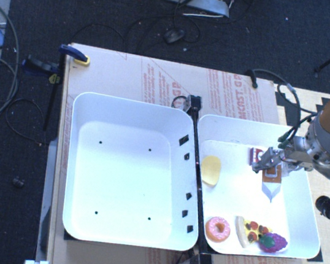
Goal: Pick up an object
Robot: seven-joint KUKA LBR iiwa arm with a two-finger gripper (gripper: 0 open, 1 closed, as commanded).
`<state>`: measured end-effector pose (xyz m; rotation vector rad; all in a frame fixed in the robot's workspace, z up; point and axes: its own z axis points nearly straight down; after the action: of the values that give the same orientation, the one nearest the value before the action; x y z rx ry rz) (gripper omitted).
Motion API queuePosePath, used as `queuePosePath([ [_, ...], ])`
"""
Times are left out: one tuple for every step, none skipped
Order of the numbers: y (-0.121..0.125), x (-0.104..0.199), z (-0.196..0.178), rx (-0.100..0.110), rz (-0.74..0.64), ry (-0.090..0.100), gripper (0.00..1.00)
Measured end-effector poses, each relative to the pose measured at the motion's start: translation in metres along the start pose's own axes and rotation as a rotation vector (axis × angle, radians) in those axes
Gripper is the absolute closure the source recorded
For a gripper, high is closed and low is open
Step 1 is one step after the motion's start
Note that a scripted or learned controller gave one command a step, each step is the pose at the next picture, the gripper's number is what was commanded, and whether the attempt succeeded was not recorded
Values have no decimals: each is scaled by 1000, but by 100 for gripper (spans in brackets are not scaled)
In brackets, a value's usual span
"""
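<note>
Faint red printed lettering runs across the pale cardboard sheet (160,81) covering the counter. It appears upside down and mirrored from this angle. Above the right white bin, one run of large letters looks like "KRAFT" followed by more characters, but it cannot be read with certainty. More red lettering shows along the cardboard's front edge below the bins, too cut off and faint to make out.

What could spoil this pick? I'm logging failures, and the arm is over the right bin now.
1. The hand hangs over bare floor of the right white bin; closing there may catch nothing.
2. The pink ring doughnut, the purple grape bunch and the toys between them lie crowded: a grab could nudge neighbours.
</note>
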<state>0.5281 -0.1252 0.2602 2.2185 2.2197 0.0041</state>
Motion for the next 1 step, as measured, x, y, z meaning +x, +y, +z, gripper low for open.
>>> queuePosePath([
  [7, 54, -3, 4, -5, 2, 100],
])
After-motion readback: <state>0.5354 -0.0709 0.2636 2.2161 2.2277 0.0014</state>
